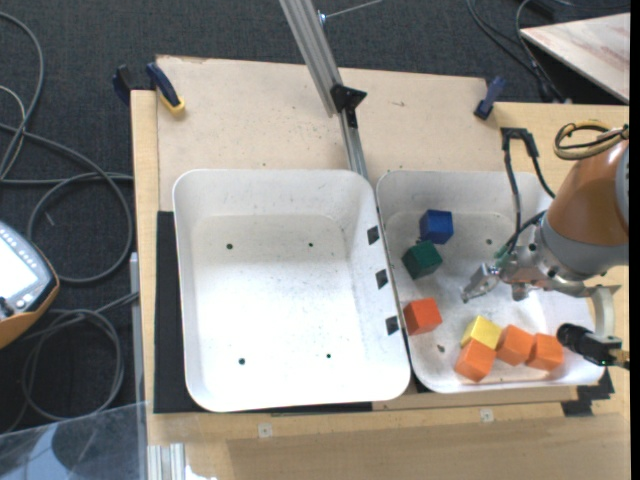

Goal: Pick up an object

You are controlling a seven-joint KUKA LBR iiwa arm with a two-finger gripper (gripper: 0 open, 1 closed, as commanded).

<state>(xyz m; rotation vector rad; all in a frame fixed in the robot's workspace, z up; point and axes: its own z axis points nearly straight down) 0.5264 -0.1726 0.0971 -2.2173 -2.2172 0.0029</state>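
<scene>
Orange-banded grey arm, trailing cables

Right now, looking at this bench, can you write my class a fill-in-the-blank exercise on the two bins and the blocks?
1. All the blocks lie in the ____ bin.
2. The blue block sits just above the ____ block.
3. The yellow block rests among blocks coloured ____.
4. The gripper hovers over the ____ bin.

Missing words: right; green; orange; right
</scene>
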